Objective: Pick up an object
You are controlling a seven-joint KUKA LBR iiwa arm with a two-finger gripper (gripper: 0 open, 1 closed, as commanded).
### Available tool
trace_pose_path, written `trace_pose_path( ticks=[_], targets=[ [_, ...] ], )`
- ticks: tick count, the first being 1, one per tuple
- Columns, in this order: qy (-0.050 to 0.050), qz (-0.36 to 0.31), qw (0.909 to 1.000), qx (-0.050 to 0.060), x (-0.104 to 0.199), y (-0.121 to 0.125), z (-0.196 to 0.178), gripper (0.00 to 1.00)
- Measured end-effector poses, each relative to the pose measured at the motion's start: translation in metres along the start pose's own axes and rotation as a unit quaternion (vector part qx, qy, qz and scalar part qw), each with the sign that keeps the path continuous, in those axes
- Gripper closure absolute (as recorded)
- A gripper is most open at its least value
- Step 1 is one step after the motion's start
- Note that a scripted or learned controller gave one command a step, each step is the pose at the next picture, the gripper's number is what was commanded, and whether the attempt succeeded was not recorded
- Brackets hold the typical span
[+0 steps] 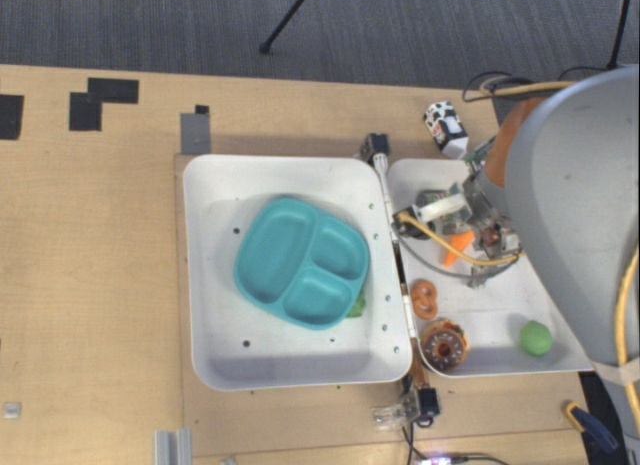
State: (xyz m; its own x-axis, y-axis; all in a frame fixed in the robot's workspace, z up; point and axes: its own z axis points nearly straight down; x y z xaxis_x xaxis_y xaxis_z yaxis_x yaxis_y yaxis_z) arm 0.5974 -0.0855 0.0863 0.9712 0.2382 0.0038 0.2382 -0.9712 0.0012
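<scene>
My gripper (468,221) hangs low over the upper part of the right bin (560,348), at the end of the grey arm (580,213) that reaches in from the right. A small orange object (458,245) lies just below and beside the gripper, and I cannot tell whether they touch. Lower in that bin are an orange pretzel-shaped piece (424,299), a chocolate doughnut (444,344) and a green ball (536,338). A teal divided plate (302,261) lies tilted in the left bin (215,353), with a green scrap (357,305) peeking out under its lower right edge.
A black-and-white spotted toy (445,126) stands on the bench just above the right bin. The ridge between the bins (395,253) runs close to the gripper's left. A yellow cable (440,234) loops around the gripper. Black tape marks (100,101) sit at the bench's upper left.
</scene>
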Motion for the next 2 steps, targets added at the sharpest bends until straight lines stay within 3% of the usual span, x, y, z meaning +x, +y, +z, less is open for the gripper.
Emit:
trace_pose_path(
  ticks=[1,2],
  targets=[
    [0.001,-0.029,0.9996,0.000,-0.049,-0.009,-0.001,0.00],
    [-0.001,-0.167,0.9859,0.001,0.005,-0.043,-0.098,0.00]
  ],
)
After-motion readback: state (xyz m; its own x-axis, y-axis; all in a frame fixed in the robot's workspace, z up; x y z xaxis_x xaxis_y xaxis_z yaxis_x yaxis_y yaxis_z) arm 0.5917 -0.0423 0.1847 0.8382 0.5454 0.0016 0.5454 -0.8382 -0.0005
